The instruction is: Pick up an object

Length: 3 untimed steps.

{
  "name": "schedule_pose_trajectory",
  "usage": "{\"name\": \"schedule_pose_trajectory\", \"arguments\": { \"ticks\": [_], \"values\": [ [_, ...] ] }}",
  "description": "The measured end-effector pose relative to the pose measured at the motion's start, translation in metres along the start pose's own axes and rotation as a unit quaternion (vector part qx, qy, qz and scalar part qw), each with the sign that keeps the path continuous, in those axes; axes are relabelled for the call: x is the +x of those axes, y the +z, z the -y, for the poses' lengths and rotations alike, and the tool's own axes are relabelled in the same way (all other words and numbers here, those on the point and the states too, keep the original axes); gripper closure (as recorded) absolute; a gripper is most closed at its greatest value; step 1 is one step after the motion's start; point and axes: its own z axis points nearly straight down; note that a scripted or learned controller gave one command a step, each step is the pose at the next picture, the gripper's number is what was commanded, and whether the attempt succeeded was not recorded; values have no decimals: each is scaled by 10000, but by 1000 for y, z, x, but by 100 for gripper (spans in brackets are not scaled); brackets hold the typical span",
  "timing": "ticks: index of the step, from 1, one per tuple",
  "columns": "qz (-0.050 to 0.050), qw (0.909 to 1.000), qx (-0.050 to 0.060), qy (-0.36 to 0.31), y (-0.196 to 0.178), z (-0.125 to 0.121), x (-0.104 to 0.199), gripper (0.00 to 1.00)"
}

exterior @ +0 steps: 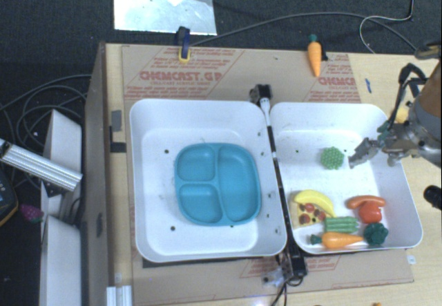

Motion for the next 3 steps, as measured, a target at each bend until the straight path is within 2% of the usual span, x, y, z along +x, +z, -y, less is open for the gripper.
{"name": "schedule_pose_trajectory", "arguments": {
  "ticks": [1, 2, 3],
  "values": [
    [0, 10000, 10, -4, 92, -78, -6, 0],
    [0, 10000, 4, -3, 163, -76, 6, 0],
    [2, 10000, -7, -7, 152, -77, 5, 100]
  ]
}}
